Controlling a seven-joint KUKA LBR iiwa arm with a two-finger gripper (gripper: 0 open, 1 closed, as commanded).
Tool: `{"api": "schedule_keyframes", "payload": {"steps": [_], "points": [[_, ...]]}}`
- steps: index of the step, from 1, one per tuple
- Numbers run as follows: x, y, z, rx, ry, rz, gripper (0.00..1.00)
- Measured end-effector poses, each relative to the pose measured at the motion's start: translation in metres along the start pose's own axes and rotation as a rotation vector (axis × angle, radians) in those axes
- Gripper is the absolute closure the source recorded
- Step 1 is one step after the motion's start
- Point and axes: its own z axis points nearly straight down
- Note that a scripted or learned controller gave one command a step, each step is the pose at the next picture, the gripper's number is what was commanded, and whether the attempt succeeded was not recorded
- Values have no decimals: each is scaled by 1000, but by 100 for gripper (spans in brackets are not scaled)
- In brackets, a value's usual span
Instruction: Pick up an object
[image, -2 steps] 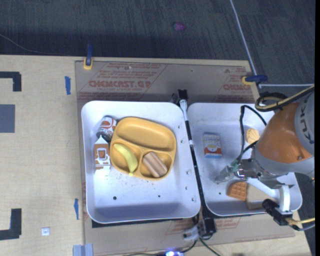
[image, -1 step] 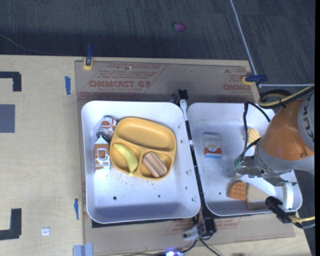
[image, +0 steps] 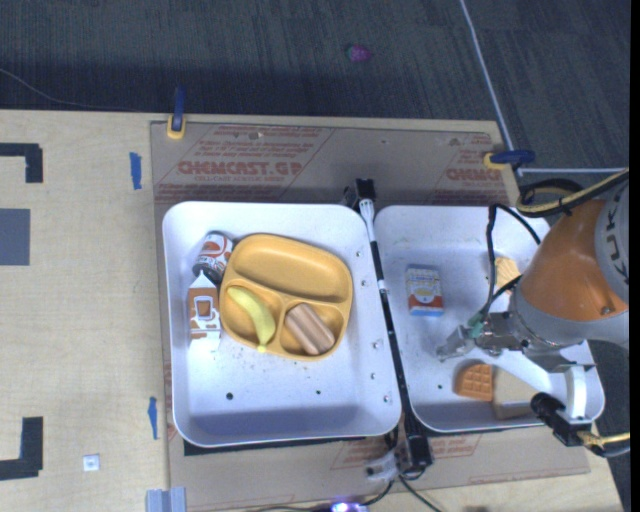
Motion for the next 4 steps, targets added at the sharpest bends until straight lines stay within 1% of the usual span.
{"api": "schedule_keyframes", "payload": {"steps": [1, 2, 3, 4], "points": [[6, -3, 11, 13, 12, -4, 0], [2, 0, 0, 0, 0, 0, 100], [2, 0, 0, 1, 0, 0, 0], [12, -3, 11, 13, 11, -4, 0]]}}
